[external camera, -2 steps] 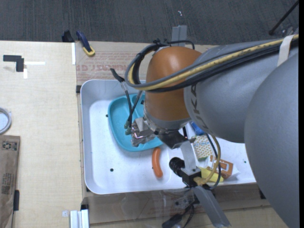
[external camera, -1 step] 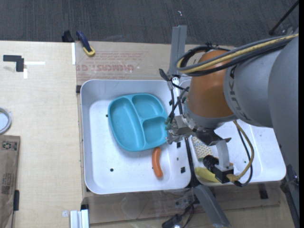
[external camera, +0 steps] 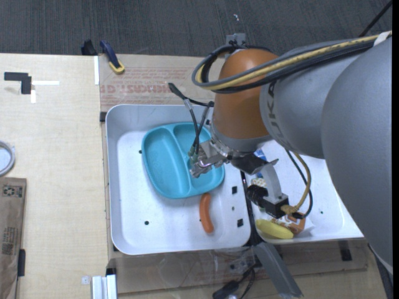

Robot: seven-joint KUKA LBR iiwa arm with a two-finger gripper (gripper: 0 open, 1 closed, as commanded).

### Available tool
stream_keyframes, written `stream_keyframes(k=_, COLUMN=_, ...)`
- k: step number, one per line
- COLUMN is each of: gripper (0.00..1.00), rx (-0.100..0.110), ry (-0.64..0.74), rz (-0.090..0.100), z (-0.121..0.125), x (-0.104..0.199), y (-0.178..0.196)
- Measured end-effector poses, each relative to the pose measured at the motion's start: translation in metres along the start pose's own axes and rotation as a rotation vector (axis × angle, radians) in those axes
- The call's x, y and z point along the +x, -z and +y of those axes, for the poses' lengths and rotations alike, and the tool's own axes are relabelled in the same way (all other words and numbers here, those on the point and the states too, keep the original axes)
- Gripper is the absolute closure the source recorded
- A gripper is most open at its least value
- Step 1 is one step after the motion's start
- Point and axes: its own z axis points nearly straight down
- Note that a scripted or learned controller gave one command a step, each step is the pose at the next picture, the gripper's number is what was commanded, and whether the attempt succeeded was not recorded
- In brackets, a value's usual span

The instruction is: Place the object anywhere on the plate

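— Where was the plate (external camera: 163, 162) seen?

— It was seen in the left bin (external camera: 124, 185), toward the centre of the frame: a blue plate split into compartments, lying flat on the white floor.

— And the object?

— An orange sausage (external camera: 206, 213) was found just below the plate's lower right edge, on the bin floor and not on the plate. Whether it touched the rim could not be told.

— Where was the hand (external camera: 201, 164) placed?

— It was held over the plate's right side, under the orange band (external camera: 244, 95) of the arm (external camera: 336, 98). Nothing was seen between its fingers; whether they were spread or closed could not be told.

— Was anything else noted?

— A yellow banana (external camera: 275, 230) was seen in the right bin (external camera: 330, 220), at its lower left, partly hidden by cables (external camera: 303, 185). A blue and yellow clamp (external camera: 112, 57) was noted on the counter (external camera: 50, 123) at the upper left.
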Motion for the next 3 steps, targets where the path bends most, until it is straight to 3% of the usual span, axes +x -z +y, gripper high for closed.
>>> stream_keyframes(k=1, gripper=1.0, rx=-0.001, ry=0.035, rz=-0.001, z=0.014, x=-0.109, y=0.05)
stream_keyframes(k=2, gripper=1.0, rx=0.001, ry=0.023, rz=0.001, z=-0.005, x=-0.061, y=-0.002)
stream_keyframes(k=3, gripper=1.0, rx=-0.001, ry=-0.082, rz=0.0, z=-0.045, x=-0.081, y=0.05)
